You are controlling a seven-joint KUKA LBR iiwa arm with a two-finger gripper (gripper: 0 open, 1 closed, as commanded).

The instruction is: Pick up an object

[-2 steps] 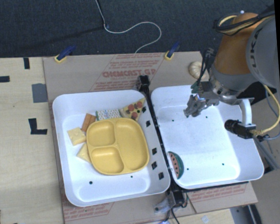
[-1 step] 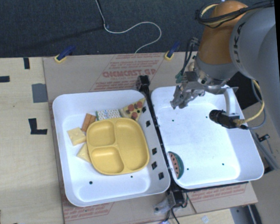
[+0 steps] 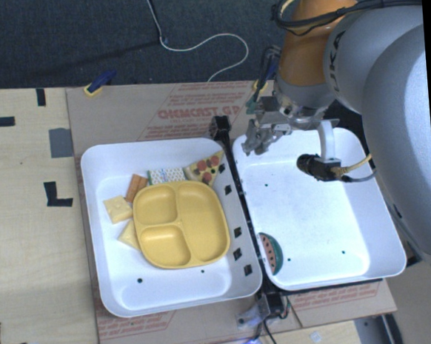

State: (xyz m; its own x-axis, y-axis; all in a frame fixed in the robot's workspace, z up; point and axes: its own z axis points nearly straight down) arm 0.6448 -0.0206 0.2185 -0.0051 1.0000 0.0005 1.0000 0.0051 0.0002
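My gripper (image 3: 261, 140) hangs over the far left corner of the right bin (image 3: 316, 219), close to the divider between the bins. I see nothing between its fingers. A watermelon slice toy (image 3: 271, 251) lies at the near left edge of the right bin, well below the gripper. In the left bin (image 3: 104, 213) a yellow sectioned plate (image 3: 181, 224) takes up the middle. Small toy foods lie around its far and left sides: a pizza slice (image 3: 205, 168), a brown cracker (image 3: 136, 186) and a pale yellow square (image 3: 117, 208).
The big grey arm with its orange band (image 3: 309, 34) covers the upper right of the view. A black camera or connector (image 3: 316, 167) sticks out over the right bin's far part. Cables (image 3: 190, 43) trail on the dark floor behind the cardboard bench top.
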